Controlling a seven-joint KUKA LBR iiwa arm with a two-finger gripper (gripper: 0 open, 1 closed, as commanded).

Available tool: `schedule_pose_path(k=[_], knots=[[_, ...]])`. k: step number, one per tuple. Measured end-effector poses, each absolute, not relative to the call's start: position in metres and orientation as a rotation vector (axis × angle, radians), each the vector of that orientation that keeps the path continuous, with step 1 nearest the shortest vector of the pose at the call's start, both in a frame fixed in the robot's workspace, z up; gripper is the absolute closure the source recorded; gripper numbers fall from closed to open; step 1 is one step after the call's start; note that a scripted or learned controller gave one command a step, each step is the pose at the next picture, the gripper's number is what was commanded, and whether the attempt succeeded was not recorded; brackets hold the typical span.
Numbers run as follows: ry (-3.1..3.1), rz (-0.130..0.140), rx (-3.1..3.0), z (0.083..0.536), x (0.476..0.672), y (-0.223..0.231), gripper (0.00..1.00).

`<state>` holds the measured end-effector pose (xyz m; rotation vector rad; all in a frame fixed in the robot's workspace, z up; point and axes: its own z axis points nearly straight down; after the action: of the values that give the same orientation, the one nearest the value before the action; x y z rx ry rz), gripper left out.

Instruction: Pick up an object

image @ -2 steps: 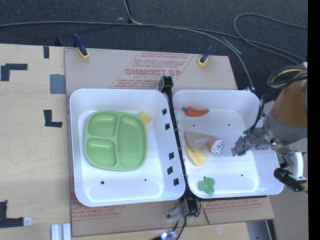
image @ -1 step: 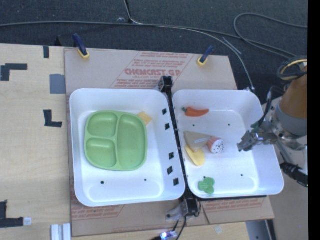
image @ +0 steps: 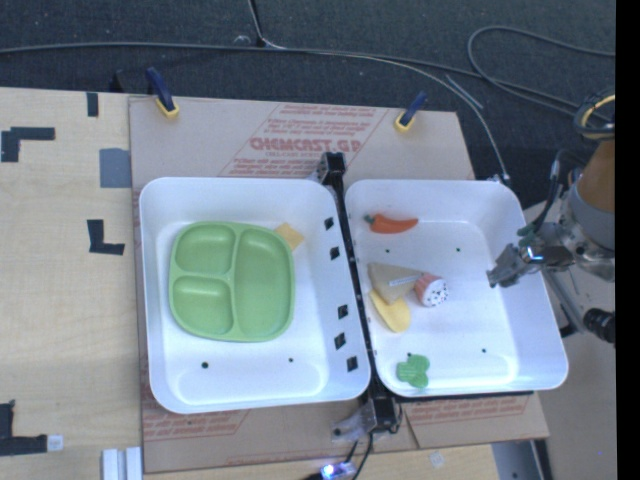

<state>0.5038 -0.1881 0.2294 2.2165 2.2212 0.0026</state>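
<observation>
Objects, right bin point(image: 470, 193): carrot point(image: 392, 224) near far wall; yellow piece point(image: 392, 313) and spotted piece point(image: 431, 290) left-centre; green piece point(image: 412, 370) by near rim. Right half open. Tool point(image: 507, 267) over right rim, nothing between its fingers; spread not discernible. Left bin point(image: 160, 368): green tray point(image: 232, 280).

- Even, slightly cool overhead light; the white bins point(image: 160, 298) are bright without harsh glare.
- Shadows soft and faint.
- Overall image mildly soft, low-resolution.

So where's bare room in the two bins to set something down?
Left white bin: the strip below the green divided plate. Right white bin: floor between the small toy carrot and gripper. Crowded beside the divider.
</observation>
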Motion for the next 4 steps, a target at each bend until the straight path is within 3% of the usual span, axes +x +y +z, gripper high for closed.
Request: schedule_pose_path(k=[4], knots=[[2.23,-0.002,2.216,0.215,0.546,0.038,1.0]])
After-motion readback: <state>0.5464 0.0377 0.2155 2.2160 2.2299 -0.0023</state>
